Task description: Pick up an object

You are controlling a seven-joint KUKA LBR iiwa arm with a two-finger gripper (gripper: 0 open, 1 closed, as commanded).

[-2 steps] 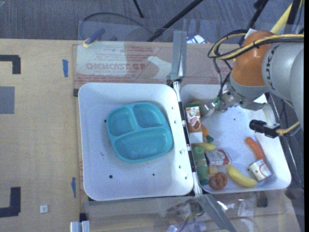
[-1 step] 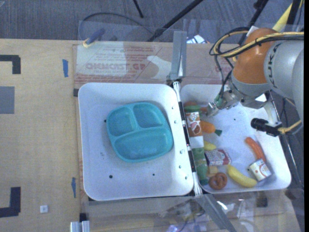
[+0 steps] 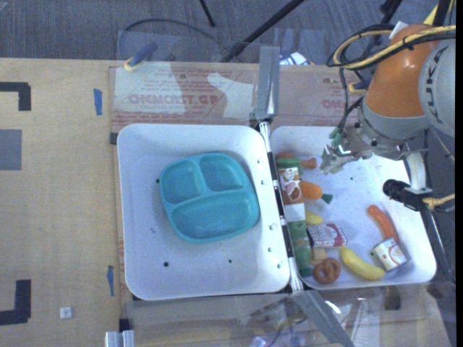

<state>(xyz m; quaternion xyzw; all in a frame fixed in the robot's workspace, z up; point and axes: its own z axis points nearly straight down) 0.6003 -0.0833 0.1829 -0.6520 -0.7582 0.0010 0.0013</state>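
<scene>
Nearest the camera, along the front edge of my right-hand shallow white plastic bin [image 3: 416, 262], lie a knotted brown toy pretzel [image 3: 327, 270], a smooth curved yellow toy banana [image 3: 361, 264] and a small white cup with a red label [image 3: 390, 254]. Just behind them sit a little white-and-red carton [image 3: 327, 235] and a slim glossy orange toy chilli [image 3: 382, 222] tilted toward the cup. Against the bin's left wall stands a row: a green-ended packet [image 3: 299, 238], then a printed red-and-white bottle [image 3: 290, 181], with a tapered orange toy carrot [image 3: 312, 191] touching its side. Further back, my claw [image 3: 337, 155] hangs over the bin's rear, above bare white floor, apart from the carrot; I cannot tell how it is set, and nothing shows in it. In the left white bin [image 3: 137, 215] rests a matte turquoise three-compartment plastic plate [image 3: 208, 196]. The pale wooden bench [image 3: 51, 194] carries both.
</scene>
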